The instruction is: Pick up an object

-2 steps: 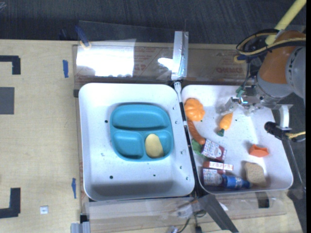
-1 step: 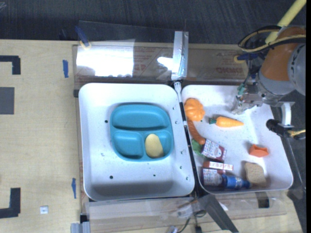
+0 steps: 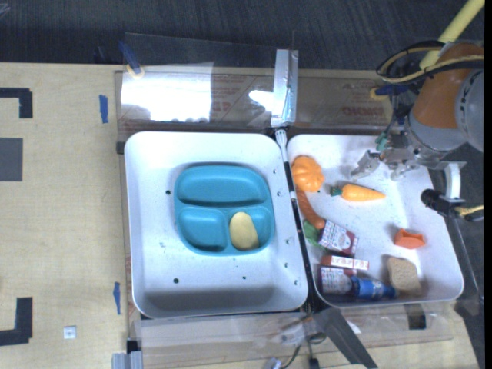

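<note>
The arm [image 3: 450, 102] reaches in over the far corner of the right bin [image 3: 453, 283], and its end effector [image 3: 388, 158] hangs near the bin's back wall, just beyond the toy carrot [image 3: 360, 194]. Whether it is released or clenched I cannot tell; nothing is visibly held in it.

The pickable things lie in the right bin: the carrot nearest the end effector, a small orange pumpkin [image 3: 307, 173] against the divider, a second carrot-like piece [image 3: 309, 210] below it, a red-and-white packet [image 3: 338, 238], a blue-capped bottle [image 3: 355, 285] lying on its side, a brown bread-like block [image 3: 402, 274] and a small orange-red piece [image 3: 410, 239]. The left bin [image 3: 146, 229] holds a blue divided tray [image 3: 223, 183] with a yellow lemon-like piece [image 3: 244, 231] in one compartment.

The main risk, as I judge it, is a miss on the carrot: it is slim, tapered and rounded, so a descent slightly off its axis could push it aside or squeeze it out. The end effector is also close to the back wall, so a poorly placed descent could strike the rim. Along the divider the items crowd together, and a grasp there might catch two things or none.
</note>
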`<state>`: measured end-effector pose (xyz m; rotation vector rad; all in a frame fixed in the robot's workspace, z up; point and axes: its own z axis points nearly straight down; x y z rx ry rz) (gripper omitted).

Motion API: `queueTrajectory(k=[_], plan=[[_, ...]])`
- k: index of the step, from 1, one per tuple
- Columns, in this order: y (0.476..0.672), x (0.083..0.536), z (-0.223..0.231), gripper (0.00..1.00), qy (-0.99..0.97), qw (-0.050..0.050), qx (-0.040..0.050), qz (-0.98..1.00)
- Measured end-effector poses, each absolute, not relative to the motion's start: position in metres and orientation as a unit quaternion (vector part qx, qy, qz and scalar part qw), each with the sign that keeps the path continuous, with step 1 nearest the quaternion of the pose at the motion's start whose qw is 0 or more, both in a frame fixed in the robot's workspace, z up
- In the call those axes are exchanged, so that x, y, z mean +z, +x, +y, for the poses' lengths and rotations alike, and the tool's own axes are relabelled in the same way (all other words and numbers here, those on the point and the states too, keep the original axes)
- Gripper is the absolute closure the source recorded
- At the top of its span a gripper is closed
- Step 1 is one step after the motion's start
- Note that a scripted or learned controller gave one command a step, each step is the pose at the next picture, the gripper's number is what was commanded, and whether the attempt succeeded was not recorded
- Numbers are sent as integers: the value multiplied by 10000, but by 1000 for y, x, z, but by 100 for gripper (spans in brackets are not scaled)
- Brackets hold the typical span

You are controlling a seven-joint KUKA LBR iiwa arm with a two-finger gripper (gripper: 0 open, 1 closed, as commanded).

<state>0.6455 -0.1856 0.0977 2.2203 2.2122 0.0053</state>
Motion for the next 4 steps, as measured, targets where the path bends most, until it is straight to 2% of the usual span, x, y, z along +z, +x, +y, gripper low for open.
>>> queueTrajectory(k=[1,2,3,4], plan=[[638,86,-198,0,7121,-2,11,7020],[592,87,-175,0,7071,13,11,7071],[594,99,-176,100,7079,46,31,7063],[616,200,-90,100,7556,22,38,6551]])
